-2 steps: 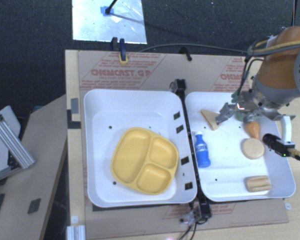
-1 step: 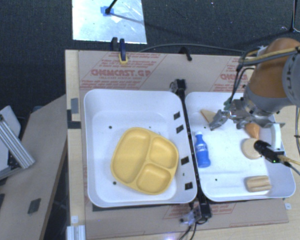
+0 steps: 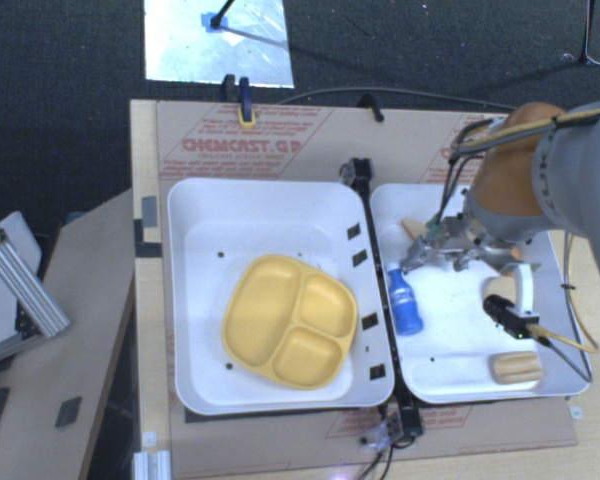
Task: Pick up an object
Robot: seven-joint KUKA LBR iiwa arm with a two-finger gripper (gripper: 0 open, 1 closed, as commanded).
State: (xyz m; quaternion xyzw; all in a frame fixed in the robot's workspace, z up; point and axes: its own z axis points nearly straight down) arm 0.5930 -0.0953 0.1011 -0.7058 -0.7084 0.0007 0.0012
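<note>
The gripper [image 3: 432, 251] hangs over the right bin [image 3: 450, 378], just beside the blue bottle [image 3: 404, 303] lying by the divider; whether it is released or clenched I cannot tell. A good pick centres over the bottle, clear of the wall

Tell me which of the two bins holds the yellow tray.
The left bin. The yellow tray lies there, while the right bin holds a blue bottle, a tan block and the end effector.
</note>
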